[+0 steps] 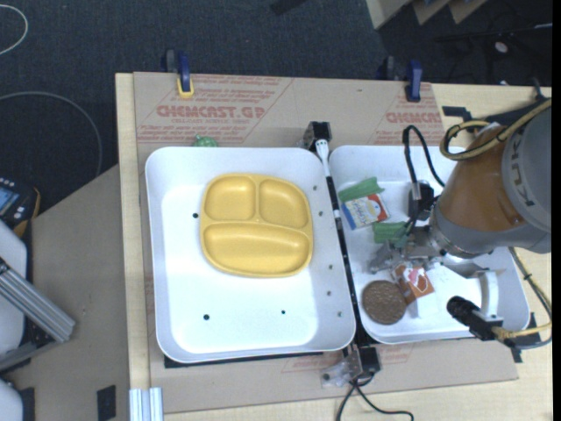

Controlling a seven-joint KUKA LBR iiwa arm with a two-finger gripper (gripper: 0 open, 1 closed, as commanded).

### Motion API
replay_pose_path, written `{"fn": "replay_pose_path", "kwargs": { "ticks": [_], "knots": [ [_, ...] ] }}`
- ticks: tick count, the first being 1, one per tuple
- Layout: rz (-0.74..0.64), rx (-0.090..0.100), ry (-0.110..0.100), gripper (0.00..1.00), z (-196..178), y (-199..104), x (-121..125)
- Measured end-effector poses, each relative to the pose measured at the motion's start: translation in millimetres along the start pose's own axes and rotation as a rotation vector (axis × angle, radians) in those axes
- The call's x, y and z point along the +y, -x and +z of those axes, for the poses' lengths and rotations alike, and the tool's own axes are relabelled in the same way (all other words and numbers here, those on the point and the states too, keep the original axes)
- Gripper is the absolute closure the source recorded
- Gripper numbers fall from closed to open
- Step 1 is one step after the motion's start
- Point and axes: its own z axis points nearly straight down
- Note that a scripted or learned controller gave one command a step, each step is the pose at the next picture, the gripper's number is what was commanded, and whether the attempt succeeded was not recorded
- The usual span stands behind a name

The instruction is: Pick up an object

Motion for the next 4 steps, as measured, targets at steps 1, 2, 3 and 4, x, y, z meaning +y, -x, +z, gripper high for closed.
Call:
{"fn": "replay_pose_path", "kwargs": {
  "ticks": [1,2,3,4],
  "knots": [
    [-0.002,-0.004,0.009,0.0,0,2,33],
    [0.001,0.0,-0.001,0.0,0,8,-34],
    [0.0,-0.003,0.01,1.0,-12,8,-29],
    [-0.003,-0.003,0.01,1.0,-103,-83,-18]
  ]
}}
